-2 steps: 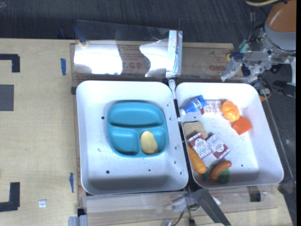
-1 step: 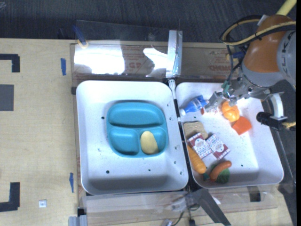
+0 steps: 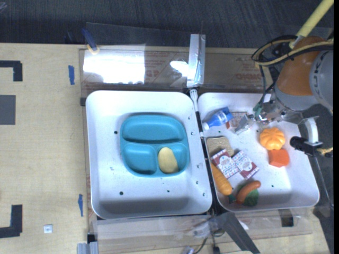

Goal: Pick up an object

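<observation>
The right bin [image 3: 302, 194] holds several small items. Among them are an orange pumpkin [image 3: 272, 138], a red-orange block [image 3: 279, 157], a blue and white bottle [image 3: 217, 118], a slice of toast [image 3: 215, 143], two red and white packets [image 3: 235, 164], a carrot [image 3: 222, 180] and a red sausage on green [image 3: 247, 190]. My gripper [image 3: 263, 112] hangs low over the back of this bin, just up and left of the pumpkin. A small grey crumpled thing [image 3: 241, 122] lies to its left.
The left bin [image 3: 100, 157] bears a blue divided tray [image 3: 153, 143] with a yellow oval piece [image 3: 168, 160] in its lower right compartment. A clear plastic panel [image 3: 137, 62] stands behind the bins. The arm's orange band [image 3: 296, 75] and cables sit at the upper right.
</observation>
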`<state>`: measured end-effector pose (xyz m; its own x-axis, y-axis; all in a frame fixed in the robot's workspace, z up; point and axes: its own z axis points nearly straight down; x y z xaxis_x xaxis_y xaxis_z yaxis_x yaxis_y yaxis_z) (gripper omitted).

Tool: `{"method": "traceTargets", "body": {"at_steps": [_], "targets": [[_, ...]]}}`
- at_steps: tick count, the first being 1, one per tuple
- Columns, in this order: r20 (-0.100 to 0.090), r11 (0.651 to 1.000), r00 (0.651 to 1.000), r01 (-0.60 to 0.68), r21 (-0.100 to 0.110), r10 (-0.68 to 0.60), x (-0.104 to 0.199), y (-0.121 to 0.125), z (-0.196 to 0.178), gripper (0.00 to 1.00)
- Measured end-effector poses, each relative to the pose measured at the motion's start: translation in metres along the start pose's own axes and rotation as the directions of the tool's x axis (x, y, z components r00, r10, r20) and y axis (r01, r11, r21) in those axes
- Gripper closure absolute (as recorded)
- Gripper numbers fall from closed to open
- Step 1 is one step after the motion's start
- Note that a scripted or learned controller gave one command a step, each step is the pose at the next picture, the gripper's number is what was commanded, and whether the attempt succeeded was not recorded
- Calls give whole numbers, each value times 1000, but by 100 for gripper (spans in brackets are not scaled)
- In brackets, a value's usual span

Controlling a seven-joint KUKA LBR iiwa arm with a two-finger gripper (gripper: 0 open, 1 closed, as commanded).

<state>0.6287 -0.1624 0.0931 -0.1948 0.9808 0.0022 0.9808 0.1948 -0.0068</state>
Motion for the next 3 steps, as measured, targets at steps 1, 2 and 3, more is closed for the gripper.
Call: {"method": "traceTargets", "body": {"at_steps": [1,2,3], "targets": [[-3,998,998,63,-14,-63,-36,-63,5,0],[6,998,998,59,-20,-59,-40,-62,-6,100],[6,997,997,81,-19,-81,22,-8,-87,100]]}}
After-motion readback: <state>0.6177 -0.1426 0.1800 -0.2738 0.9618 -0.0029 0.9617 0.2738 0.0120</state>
